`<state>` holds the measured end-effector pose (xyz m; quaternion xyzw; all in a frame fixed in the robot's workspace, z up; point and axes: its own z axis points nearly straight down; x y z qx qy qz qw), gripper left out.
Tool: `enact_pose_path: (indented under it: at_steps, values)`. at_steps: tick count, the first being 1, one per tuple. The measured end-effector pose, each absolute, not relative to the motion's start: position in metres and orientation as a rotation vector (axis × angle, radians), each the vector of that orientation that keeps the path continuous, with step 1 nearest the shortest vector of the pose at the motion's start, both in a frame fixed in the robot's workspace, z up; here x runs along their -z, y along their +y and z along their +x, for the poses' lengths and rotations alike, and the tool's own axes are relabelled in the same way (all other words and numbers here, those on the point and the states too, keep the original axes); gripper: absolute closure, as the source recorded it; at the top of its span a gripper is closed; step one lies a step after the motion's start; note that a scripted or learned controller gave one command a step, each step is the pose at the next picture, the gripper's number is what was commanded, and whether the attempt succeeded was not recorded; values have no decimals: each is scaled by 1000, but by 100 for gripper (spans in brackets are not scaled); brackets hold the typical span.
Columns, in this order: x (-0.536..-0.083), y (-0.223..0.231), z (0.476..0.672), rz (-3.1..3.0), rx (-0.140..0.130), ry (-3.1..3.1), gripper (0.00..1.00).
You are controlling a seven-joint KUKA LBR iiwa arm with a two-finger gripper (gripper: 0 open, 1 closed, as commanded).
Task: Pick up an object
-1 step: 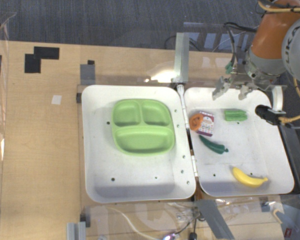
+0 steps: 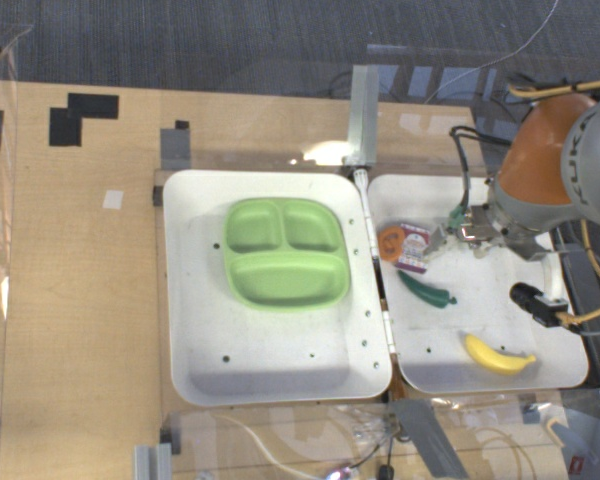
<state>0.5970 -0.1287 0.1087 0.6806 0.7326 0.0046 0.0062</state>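
Camera view, nearest first: at the front of the right bin a banana lies at about five o'clock of that bin's floor, on its side and well apart from everything else. Farther in, near the bin's middle, a green pepper lies slantwise, and just beyond it, at about ten o'clock, a small purple-and-white packet sits touching an orange round thing against the left wall. The claw hangs just to the packet's three o'clock, low over the bin floor; whether it is released or clenched I cannot tell, and nothing shows between its tips. The left bin carries a green divided plate near its centre.

For a clean pick, the packet is likely the nearest target, but it crowds the orange thing, so a descent may nudge both. The banana, standing alone, looks the safer choice: straddle its middle across the narrow width, then lift straight up.
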Motion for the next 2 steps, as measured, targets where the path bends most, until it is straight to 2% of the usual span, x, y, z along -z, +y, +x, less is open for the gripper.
enact_pose_path:
  at_steps: [1,2]
  values:
    - [-128,-94,573,1937,-5,2469,0]
    - [-92,-97,551,1757,-16,2584,0]
